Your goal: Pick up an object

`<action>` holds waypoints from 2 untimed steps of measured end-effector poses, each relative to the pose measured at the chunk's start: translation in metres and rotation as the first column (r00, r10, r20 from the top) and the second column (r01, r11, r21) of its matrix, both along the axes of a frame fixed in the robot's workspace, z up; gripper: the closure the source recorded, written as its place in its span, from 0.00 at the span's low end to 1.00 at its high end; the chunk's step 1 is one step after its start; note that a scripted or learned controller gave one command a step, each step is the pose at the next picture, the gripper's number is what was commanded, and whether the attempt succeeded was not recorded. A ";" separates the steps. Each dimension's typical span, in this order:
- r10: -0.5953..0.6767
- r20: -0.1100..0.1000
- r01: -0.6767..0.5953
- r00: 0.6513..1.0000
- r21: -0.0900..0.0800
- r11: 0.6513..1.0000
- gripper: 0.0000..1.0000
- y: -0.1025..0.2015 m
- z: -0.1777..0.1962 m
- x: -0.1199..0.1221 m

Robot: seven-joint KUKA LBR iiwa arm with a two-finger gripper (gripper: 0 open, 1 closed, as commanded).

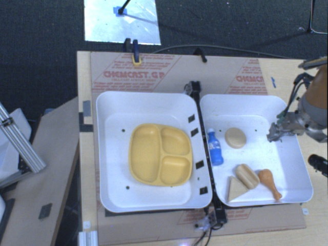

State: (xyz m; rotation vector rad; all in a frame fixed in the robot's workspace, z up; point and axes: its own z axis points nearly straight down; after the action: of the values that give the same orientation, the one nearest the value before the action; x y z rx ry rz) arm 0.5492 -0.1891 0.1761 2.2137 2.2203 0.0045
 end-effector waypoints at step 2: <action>0.008 -0.003 -0.008 1.000 0.004 1.000 1.00 0.055 0.031 0.019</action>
State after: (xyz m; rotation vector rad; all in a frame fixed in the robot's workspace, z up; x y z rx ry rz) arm 0.5679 -0.1336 0.2068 2.2090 2.2325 0.0053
